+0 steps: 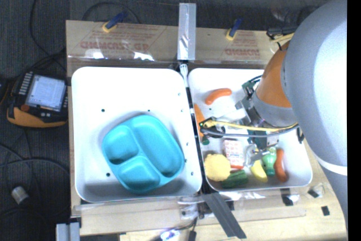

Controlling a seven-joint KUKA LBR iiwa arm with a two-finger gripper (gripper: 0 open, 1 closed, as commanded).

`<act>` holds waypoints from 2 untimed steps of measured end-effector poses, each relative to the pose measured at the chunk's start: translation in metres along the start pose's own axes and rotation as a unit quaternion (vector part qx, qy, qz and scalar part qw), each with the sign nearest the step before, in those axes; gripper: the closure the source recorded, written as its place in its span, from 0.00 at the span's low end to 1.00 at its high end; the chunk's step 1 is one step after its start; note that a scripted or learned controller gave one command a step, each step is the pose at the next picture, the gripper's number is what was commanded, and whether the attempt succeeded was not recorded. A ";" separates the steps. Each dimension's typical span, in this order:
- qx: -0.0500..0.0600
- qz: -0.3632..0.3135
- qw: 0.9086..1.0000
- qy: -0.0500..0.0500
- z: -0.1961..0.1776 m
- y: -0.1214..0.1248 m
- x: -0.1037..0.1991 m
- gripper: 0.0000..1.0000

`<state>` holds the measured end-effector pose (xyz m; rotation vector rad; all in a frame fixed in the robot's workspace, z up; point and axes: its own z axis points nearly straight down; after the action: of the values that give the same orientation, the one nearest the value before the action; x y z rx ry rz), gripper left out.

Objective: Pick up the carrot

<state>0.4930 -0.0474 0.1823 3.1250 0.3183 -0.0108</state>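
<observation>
Handheld device (40,100) on floor, off counter's left edge. Left bin (90,84): blue divided tray (143,152) tilted, toward near right corner. Right bin (198,79): orange sausage-shaped item (218,95) near far left corner; yellow lemon-like ball (216,166) and green vegetable (234,179) along near edge. Tool (255,143) low over bin's middle, yellow cable looped across; spread or pressed together, cannot tell. Carrot (280,164) lying near bin's near right corner, beside small yellow piece (258,171), just right of tool.
</observation>
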 end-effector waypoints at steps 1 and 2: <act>-0.001 -0.013 1.000 0.001 -0.122 0.058 0.012 0.00; 0.000 0.000 1.000 -0.001 -0.020 0.064 0.060 0.00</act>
<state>0.5652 -0.0980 0.2018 3.1239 0.3192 -0.0123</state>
